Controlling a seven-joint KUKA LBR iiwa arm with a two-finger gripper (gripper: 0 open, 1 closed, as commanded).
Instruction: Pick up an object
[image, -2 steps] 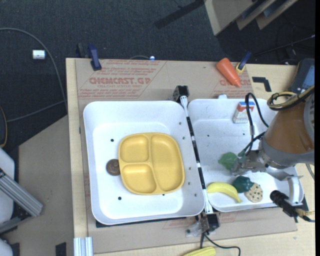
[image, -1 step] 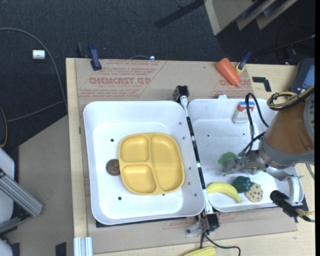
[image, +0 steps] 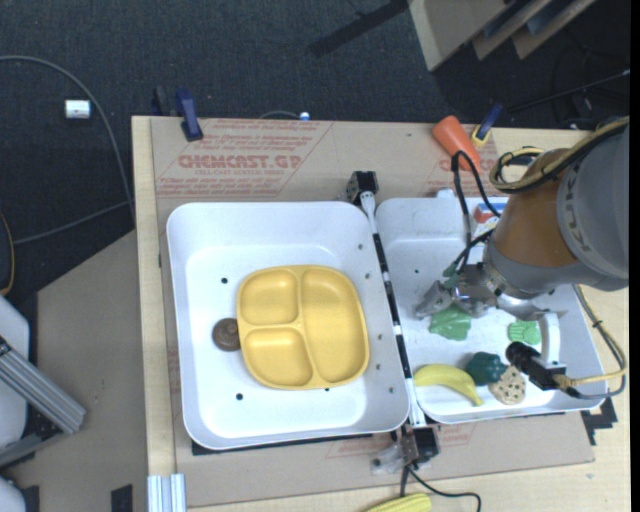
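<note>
My gripper (image: 452, 298) is low in the right bin (image: 420, 225), near its middle. It hangs directly over a light green piece (image: 452, 323), which lies just in front of it. A second light green piece (image: 523, 332) sits to the right, partly under the wrist. Along the bin's front edge lie a yellow banana (image: 447, 381), a dark green object (image: 486, 366) and a beige speckled piece (image: 509, 386). Nothing is visibly held.
The left bin (image: 200, 300) holds a yellow divided plate (image: 302, 326) with a small brown round thing (image: 227, 334) at its left side. The bins' shared walls (image: 388, 300) run between them. My arm covers the right bin's right part.
</note>
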